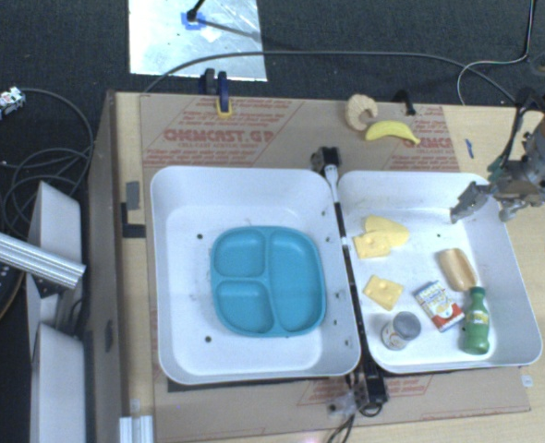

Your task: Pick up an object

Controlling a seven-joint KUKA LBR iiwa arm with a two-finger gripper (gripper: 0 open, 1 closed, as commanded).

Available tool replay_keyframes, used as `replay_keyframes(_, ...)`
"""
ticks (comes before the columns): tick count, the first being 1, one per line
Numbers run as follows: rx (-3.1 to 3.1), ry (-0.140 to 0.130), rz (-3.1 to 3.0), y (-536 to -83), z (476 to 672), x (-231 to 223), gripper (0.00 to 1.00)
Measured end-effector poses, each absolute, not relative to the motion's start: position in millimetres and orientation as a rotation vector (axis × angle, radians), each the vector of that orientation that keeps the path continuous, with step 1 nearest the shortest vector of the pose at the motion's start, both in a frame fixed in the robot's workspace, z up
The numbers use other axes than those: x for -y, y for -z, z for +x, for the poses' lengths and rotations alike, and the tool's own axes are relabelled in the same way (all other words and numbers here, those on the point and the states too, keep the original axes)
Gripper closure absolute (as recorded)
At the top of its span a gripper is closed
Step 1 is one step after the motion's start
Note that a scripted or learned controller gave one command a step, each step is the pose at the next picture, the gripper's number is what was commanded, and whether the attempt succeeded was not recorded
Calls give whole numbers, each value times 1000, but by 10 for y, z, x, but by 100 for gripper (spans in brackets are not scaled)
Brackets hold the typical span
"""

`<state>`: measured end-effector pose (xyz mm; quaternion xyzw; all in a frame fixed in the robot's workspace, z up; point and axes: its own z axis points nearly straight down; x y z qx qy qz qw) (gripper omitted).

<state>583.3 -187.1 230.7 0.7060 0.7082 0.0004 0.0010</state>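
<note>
Over right bin [522, 275]: open, unladen gripper [488, 204]

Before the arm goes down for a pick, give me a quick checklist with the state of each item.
1. Gripper over the right bin, above its far right corner: ok.
2. Nothing held between its fingers: ok, they look apart with nothing between.
3. Targets in that bin, including bread roll, green bottle, small carton, can: ok.
4. Gripper directly above a target: not ok, the roll lies nearer the camera.
5. Roll has free space around it: ok.
6. Gripper height above the bin floor: cannot tell.
</note>
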Motion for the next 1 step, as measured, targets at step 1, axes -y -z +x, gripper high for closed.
replay_keyframes(1, -2222, 1, 2219, -1983, 5486, 2071, 0)
